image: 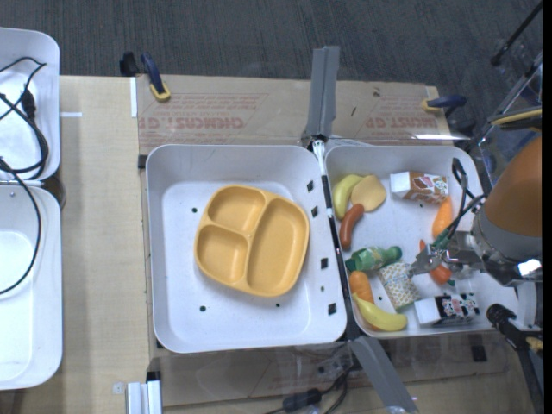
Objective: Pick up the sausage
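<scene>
From my end the sausage (351, 225) sits at the right bin's (390, 164) left wall by the banana (345, 193); looks light, slick plastic, so I'd pinch mid-length; can't tell the hand's (429, 261) opening.

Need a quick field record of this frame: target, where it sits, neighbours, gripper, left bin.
target: sausage, reddish-brown
location: right bin, near its left wall, lying free
neighbours: yellow banana piece above it; green bottle below it
gripper: gripper over the right side of the right bin, apart from the sausage; nothing seen between its fingers
left bin: left bin holds a yellow divided plate
task state: sausage not yet picked
</scene>
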Available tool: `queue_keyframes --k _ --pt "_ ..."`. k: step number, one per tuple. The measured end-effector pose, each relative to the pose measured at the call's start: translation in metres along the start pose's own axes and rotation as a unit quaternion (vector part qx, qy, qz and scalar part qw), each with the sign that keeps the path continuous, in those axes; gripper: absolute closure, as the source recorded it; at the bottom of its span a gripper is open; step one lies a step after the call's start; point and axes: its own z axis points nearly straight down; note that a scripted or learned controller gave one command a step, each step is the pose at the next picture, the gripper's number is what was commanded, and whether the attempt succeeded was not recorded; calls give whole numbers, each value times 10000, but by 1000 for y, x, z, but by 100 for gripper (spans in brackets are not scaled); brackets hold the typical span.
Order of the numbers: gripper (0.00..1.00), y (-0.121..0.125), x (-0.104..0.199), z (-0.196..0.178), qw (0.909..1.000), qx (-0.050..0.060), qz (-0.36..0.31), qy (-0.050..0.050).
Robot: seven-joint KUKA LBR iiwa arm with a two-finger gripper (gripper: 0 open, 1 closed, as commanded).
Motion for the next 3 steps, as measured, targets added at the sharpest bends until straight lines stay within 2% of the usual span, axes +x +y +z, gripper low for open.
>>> queue_keyframes --k 1,2,3 --pt "0 -1 8 24 10000 -46 -3 -15" --pt "100 0 10 16 10000 -42 0 8" --pt "100 67 67 -107 9979 -10 -647 -13"
